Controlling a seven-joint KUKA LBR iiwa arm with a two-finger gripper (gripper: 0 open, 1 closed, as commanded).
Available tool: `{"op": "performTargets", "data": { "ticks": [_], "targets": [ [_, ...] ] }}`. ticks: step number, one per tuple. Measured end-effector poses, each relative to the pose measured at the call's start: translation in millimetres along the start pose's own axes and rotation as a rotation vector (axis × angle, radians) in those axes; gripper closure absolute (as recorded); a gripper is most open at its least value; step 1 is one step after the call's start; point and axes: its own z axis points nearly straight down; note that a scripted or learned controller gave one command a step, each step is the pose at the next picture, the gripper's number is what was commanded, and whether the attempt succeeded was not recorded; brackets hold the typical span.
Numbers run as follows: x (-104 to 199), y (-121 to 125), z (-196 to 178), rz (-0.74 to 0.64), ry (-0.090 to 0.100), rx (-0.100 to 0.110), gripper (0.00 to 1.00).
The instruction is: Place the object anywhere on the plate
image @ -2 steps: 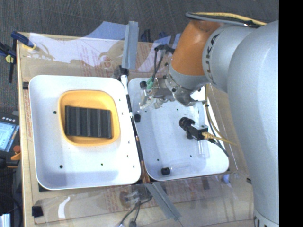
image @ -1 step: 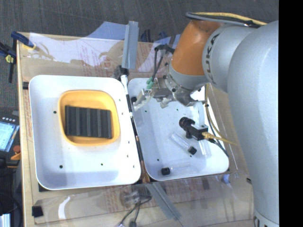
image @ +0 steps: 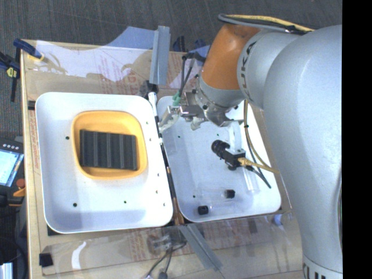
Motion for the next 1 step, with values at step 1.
{"op": "performTargets", "data": {
  "ticks": [1],
  "targets": [
    [36.5,10.5,-1.0,-0.003,0.0,-0.001,0.0]
  ]
}}
